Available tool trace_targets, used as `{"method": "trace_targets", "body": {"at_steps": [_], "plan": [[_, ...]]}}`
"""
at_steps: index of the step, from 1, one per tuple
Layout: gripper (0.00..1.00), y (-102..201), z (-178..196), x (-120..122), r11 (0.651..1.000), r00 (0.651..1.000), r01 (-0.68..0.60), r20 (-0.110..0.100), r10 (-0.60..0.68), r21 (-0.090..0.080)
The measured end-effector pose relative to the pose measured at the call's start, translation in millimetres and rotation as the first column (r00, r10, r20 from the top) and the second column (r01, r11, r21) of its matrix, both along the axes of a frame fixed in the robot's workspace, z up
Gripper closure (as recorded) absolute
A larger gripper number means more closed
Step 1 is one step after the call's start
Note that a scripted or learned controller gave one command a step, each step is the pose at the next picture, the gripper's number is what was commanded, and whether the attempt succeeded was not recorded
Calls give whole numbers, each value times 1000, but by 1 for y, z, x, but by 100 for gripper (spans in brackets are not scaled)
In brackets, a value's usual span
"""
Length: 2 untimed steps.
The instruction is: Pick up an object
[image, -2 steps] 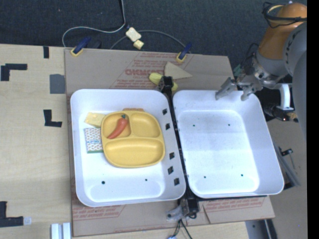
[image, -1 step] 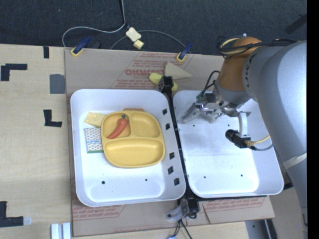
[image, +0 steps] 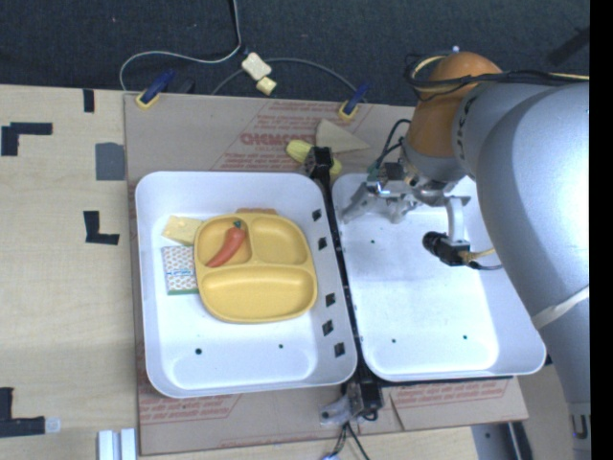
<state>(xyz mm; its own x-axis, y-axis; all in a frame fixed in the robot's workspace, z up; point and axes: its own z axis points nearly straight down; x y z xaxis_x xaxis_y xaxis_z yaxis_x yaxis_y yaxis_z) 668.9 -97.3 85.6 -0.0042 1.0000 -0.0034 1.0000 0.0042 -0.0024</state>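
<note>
In the left bin [image: 239,367] lies a yellow divided plate [image: 259,290] with a red-orange pepper [image: 228,244] in its upper-left compartment. A pale yellow wedge [image: 179,228] and a small patterned box [image: 178,268] rest against the plate's left side. My gripper [image: 381,195] hangs low over the far left corner of the right bin [image: 431,338], well to the right of the plate and apart from all these objects. Nothing shows in its grasp.
A black clip strip [image: 330,257] runs between the two bins. Behind them on the cardboard base [image: 239,137] lie a yellow item [image: 301,149], a tan scrap [image: 343,137] and a white cable [image: 230,27]. The bulky grey arm [image: 536,190] covers the right side.
</note>
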Motion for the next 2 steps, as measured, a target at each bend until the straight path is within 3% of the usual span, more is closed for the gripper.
{"method": "trace_targets", "body": {"at_steps": [1,2], "plan": [[0,-81,42,-1,1000,1000,9,6,-9,-2],[0,-2,-1,-84,1000,1000,1,4,-1,1]]}}
